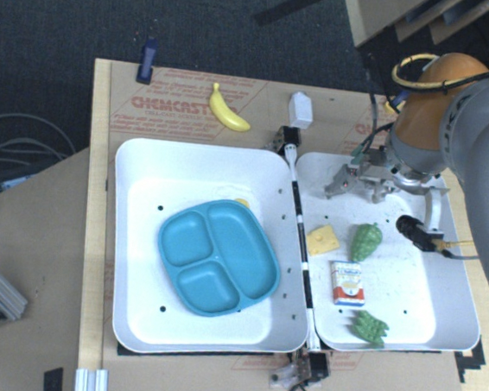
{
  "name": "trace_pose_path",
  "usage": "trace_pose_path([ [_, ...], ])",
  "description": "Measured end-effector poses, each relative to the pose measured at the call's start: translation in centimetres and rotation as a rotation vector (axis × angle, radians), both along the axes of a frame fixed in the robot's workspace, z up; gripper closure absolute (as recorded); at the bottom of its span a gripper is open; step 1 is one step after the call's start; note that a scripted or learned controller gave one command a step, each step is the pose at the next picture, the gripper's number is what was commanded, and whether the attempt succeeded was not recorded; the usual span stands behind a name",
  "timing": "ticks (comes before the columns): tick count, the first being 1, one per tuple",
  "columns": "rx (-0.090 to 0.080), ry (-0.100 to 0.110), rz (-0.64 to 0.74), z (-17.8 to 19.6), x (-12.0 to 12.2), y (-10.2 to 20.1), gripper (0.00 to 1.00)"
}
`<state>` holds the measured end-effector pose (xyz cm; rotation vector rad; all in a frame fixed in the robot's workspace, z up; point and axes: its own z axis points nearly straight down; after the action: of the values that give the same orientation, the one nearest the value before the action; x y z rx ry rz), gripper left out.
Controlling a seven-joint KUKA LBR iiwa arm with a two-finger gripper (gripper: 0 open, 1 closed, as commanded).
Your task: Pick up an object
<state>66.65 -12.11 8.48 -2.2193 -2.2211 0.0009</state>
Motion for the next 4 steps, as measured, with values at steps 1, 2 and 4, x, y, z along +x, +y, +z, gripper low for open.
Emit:
trace_pose_path([
  [1,0.0,0.0,-0.001,0.0,-6.0,2.2,0.0],
  [2,0.0,0.0,-0.002,0.0,-8.8,2.5,0.0],
  [4,0.0,0.001,-0.002,-0.1,-16.1,0.4,0.0],
])
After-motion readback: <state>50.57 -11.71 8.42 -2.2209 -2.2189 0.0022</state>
